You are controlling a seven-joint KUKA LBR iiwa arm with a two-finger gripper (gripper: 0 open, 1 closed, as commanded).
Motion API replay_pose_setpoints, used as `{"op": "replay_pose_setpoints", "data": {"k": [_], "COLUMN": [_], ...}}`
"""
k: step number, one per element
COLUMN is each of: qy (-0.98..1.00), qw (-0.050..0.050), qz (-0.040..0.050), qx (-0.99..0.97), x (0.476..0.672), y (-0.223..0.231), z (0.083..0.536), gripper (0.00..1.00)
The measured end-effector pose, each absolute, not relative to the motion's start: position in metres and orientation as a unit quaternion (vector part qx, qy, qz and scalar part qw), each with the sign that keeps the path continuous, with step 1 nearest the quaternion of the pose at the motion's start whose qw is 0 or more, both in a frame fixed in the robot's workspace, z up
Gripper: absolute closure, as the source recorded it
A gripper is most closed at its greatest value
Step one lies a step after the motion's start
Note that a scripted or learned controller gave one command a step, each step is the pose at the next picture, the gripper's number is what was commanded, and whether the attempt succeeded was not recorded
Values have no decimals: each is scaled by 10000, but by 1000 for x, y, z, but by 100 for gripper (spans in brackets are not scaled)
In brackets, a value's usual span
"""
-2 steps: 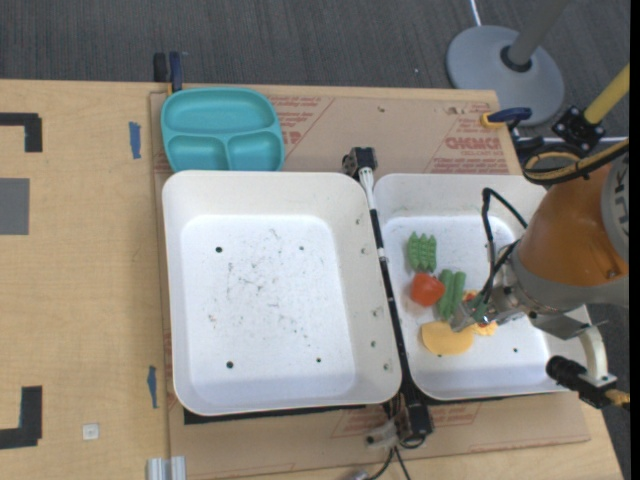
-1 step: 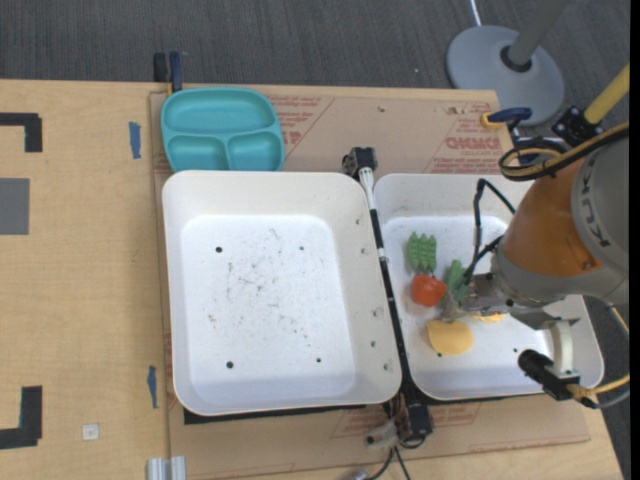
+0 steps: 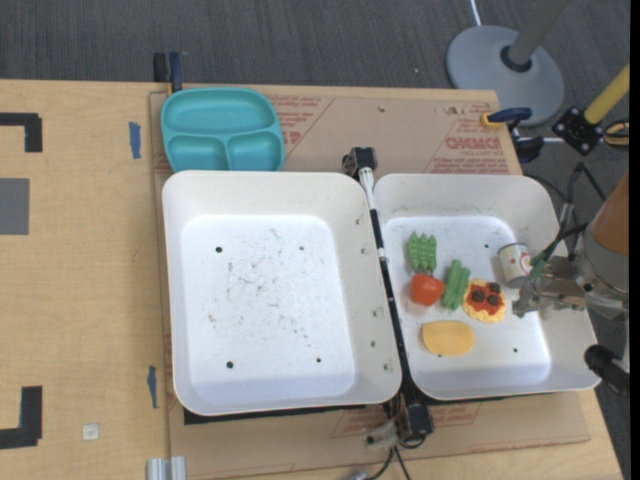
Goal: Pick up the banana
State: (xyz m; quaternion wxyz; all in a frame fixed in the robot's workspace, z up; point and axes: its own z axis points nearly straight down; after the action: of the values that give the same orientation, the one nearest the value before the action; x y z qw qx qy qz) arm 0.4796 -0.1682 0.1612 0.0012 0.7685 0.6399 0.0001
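We find two white bins side by side; the left bin (image 3: 190, 268) holds only specks, the right bin (image 3: 530, 368) holds the toys. We take the banana (image 3: 447, 338) to be the yellow rounded piece low in the right bin, just below the red tomato (image 3: 427, 289); its long axis runs roughly left to right across the view, though which end is the stem we cannot tell. Two green vegetables (image 3: 421, 252) lie above and beside the tomato, and a small pizza slice (image 3: 486, 303) sits to the banana's upper right. The gripper (image 3: 524, 303) reaches in from the right, low over the bin near the pizza slice and a small can (image 3: 513, 260), apart from the banana. How wide it stands, or whether it grasps anything, we cannot tell. A teal divided tray (image 3: 222, 128) rests behind the left bin.
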Motion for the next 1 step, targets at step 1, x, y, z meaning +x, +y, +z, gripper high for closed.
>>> {"op": "replay_pose_setpoints", "data": {"k": [1], "qy": [5998], "qw": [15], "qz": [10], "qx": [8001], "x": [480], "y": [-98], "z": [86], "gripper": [100]}}
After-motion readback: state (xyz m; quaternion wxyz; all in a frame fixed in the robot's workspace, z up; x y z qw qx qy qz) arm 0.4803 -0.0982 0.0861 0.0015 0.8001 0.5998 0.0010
